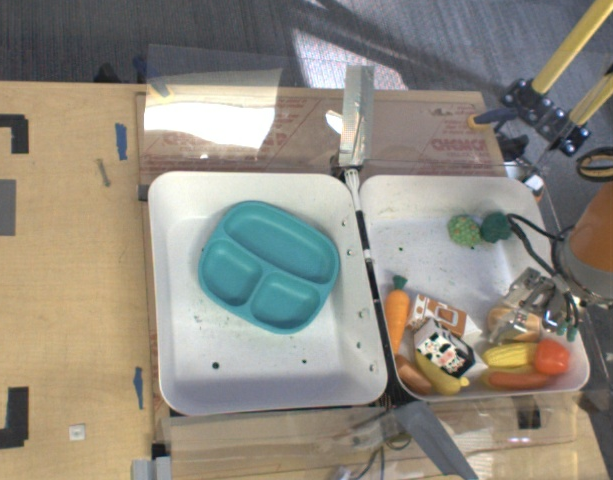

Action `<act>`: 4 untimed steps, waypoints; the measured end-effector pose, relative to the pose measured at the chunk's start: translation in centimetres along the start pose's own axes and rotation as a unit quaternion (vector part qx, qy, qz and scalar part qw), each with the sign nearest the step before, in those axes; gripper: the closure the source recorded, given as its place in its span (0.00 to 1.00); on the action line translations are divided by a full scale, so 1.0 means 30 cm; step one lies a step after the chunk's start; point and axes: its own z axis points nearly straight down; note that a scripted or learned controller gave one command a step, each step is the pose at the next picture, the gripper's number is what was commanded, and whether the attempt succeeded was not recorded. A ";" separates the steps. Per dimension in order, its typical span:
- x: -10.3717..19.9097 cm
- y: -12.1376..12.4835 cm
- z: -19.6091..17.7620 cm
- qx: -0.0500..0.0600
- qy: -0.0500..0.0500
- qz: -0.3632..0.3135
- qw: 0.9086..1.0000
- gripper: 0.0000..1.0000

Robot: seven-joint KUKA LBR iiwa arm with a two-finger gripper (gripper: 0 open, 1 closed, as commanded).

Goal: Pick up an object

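The gripper [531, 303] is low in the right bin [426, 208], near its right wall, down among a heap of toy food. Whether it is released or clenched I cannot tell; metal parts and glare blur together there. Just under it lies a tan, bread-like piece [508, 320], possibly its target, though nothing can be seen lying between the tips.

The task names no single object, so any item will do. Candidates crowd the bin's near right corner: a yellow corn [508, 355], a red tomato [552, 357] and a sausage [516, 378] touching one another just below the gripper. Further left lie a carrot [397, 313], a small box [438, 317], a cow-patterned toy [444, 352] and a banana [441, 376]. A green ball [465, 230] and a darker green one [495, 226] sit apart toward the far side.

The risks come from the crowding. A closing pinch could catch two pieces at once, or nudge the bread piece sideways against the corn and close on nothing. The bin wall is near enough that a tip could strike it or pin an item against it. Rounded, smooth toys like the tomato may squirt out under pressure. A cable [531, 230] trails across the bin near the wrist and could snag on lift.

The left bin [176, 268] holds a teal tray [269, 266].
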 end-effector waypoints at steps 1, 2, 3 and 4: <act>-0.080 0.018 0.001 0.000 0.000 -0.179 0.984 1.00; 0.033 -0.047 -0.002 0.000 -0.001 -0.433 0.901 1.00; 0.008 -0.035 0.000 0.001 0.000 -0.517 0.856 1.00; -0.071 0.016 0.002 -0.001 0.001 -0.619 0.785 1.00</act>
